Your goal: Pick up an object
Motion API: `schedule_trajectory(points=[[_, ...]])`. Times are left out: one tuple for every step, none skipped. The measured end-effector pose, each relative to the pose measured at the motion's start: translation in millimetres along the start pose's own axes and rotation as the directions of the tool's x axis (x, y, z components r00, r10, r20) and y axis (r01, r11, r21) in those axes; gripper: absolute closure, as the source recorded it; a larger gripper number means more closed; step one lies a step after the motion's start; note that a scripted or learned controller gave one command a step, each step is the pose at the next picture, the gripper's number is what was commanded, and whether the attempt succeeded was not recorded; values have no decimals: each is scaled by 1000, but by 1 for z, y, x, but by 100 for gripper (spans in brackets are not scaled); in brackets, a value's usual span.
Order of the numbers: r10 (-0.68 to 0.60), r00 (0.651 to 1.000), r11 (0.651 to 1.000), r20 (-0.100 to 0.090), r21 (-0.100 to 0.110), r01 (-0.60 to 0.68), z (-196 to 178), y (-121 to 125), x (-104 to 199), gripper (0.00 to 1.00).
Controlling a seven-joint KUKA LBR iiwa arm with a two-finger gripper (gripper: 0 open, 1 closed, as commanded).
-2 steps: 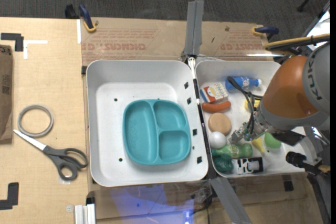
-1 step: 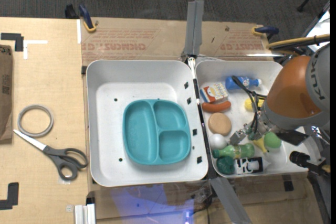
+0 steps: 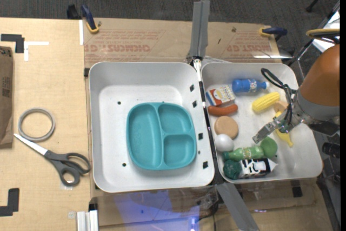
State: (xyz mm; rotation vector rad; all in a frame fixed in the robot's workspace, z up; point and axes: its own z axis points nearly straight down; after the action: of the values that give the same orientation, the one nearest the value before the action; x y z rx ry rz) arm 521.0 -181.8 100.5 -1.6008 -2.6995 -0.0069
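Gripper (image 3: 266,133) low in right bin (image 3: 303,170), finger state unclear, just above green bottle (image 3: 250,152), teal tray (image 3: 161,136) in left bin (image 3: 102,116)

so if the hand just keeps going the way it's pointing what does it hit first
The hand points down and toward the view's lower left, so it would likely meet the green toy just beneath its tip first, then the green bottle. Depth is hard to judge from above.

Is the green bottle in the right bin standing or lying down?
Lying down: the green bottle rests on its side along the right bin's near wall.
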Motion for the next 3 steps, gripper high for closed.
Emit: schedule_trajectory(points=[[44,999,999,-3,-6,-44,8,-12,6,0],[43,999,999,4,-3,-43,-2,-13,4,100],[165,986,986,6,1,-165,-127,39,88,100]])
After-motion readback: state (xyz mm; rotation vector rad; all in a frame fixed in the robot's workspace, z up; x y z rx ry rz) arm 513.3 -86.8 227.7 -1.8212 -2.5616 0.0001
